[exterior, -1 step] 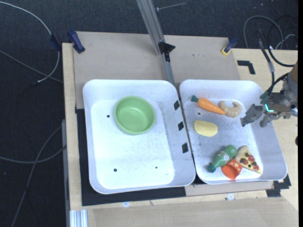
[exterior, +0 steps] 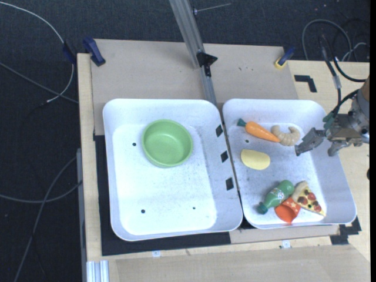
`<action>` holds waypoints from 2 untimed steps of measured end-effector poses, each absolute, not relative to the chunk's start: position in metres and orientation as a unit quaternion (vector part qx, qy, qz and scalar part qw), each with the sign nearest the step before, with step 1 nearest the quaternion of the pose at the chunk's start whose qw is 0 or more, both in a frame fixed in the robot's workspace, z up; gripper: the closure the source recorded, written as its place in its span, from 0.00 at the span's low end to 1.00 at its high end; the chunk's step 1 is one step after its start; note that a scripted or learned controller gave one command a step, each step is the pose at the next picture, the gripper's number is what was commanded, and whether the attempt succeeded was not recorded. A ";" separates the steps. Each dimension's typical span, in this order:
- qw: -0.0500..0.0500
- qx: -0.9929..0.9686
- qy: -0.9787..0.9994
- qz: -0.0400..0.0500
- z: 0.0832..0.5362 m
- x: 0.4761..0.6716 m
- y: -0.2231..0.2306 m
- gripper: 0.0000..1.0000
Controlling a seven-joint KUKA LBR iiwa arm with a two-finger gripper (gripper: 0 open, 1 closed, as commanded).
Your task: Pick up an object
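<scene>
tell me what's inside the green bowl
The green bowl, in the left bin, shows only its own bare green bottom, with nothing lying in it. The near wall hides nothing of note, but whatever is under the bowl is covered.

We can read no text, label, brand, number or sign anywhere on the bench (exterior: 147,69); the two white bins (exterior: 117,157) carry only dark specks and small black marks, none forming letters; the black angled marks on the bench at about two o'clock are plain shapes, not characters.
</scene>
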State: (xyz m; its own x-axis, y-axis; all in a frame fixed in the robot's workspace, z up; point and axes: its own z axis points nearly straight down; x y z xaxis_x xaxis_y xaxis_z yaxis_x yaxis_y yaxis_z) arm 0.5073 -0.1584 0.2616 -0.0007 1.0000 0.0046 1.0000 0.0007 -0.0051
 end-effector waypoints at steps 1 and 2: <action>0.007 -0.707 -0.707 0.002 0.216 0.501 -0.153 0.00; 0.008 -0.708 -0.707 0.003 0.170 0.501 -0.159 0.00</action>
